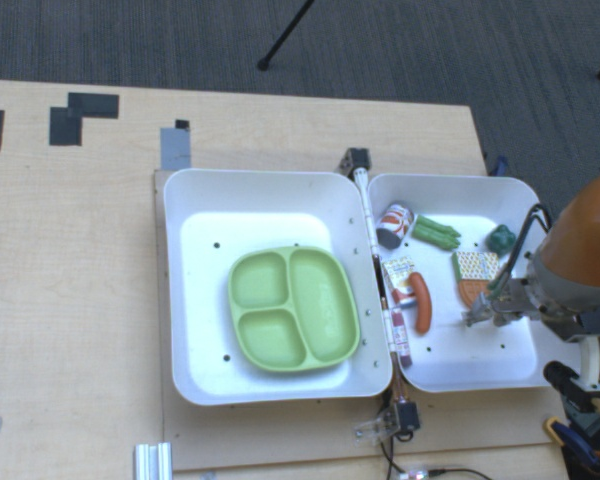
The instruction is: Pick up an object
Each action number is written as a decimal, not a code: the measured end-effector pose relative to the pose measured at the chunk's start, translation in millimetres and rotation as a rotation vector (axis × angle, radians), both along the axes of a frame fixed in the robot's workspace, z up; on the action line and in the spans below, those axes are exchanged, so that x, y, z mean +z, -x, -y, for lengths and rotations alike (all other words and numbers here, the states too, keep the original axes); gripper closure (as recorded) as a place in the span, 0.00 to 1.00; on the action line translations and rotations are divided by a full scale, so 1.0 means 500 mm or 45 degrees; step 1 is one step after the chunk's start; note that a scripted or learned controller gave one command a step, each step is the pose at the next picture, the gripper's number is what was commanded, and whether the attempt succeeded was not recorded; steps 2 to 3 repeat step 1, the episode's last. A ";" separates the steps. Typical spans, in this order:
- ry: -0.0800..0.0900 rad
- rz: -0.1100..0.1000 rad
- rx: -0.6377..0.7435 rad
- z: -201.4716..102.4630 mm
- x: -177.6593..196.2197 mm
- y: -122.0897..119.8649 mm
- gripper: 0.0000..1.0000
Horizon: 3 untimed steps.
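Bench [70, 268], pale wood, carrying two shallow white bins side by side.

Left bin [195, 268]: we record one green plate [293, 309], divided into three compartments, lying flat near the middle of the floor and slightly toward the right wall.

Right bin [520, 363]: we record several small things.
- Can [392, 225], red and white with a dark end, on its side near the upper left corner.
- Green pod [435, 232], just right of the can, lying at a slant.
- Dark green lump [500, 238], near the upper right wall.
- Patterned packet [475, 265], below the lump, with an orange piece [470, 291] touching its lower edge.
- Sausage [421, 301], red-orange, lying roughly lengthwise at the left of the floor.
- Printed wrapper [398, 269], touching the sausage's left side, near the dividing wall.
- Striped stick [399, 334], lying along the foot of the dividing wall below the wrapper.

Arm [590, 253], grey with an orange band, entering over the right bin's right wall.

Gripper [485, 313], low over the right part of the bin floor, just below the orange piece. We see nothing held between its parts; whether it is wide or narrow we cannot tell, as the tips blur against the white floor. The sausage lies well to its left, apart from it.
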<state>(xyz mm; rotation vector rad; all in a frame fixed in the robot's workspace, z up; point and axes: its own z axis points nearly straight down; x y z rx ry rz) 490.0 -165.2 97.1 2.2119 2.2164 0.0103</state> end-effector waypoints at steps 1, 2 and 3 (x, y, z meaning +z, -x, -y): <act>-0.005 -0.010 0.004 -0.178 0.176 -0.020 1.00; -0.005 -0.010 0.004 -0.178 0.176 -0.020 1.00; -0.005 -0.010 0.004 -0.178 0.176 -0.020 1.00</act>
